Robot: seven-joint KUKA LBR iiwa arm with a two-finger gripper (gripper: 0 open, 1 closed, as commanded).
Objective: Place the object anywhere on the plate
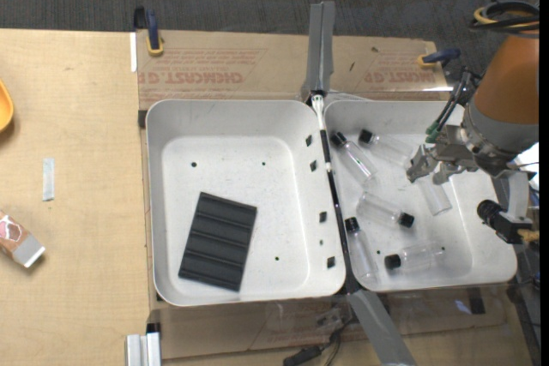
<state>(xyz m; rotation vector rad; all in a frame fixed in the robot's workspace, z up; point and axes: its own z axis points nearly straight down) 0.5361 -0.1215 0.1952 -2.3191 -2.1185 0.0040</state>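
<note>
A black ribbed plate lies flat in the left bin, toward its front left. Several clear vials with black caps lie scattered in the right bin: one near the divider, one in the middle, one at the front. My gripper hangs over the right half of the right bin, well apart from the plate. A clear vial sits just below the gripper; whether it is gripped or lying on the bin floor I cannot make out.
The divider between the bins has black clips along it. A metal bar rises behind the bins. Cardboard lies under them, with clamps at the back corners. On the wooden bench at left lie small loose items.
</note>
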